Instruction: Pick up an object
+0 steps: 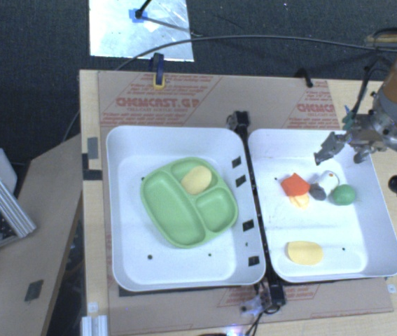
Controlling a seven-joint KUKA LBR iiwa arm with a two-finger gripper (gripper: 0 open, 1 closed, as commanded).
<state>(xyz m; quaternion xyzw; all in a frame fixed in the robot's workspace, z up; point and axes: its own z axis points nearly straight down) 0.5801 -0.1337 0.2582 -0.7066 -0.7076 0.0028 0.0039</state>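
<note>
You had nothing picked yet: the two-finger gripper (344,148) hung spread and empty, the small round green ball (342,194) just below it, untouched in the shallow white bin (377,187).

Even overhead light, soft focus, perhaps slight foil sheet (141,19) glare.

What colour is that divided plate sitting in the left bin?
The divided plate is light green, seen plainly in the camera view; a yellow object lies in one compartment.
</note>
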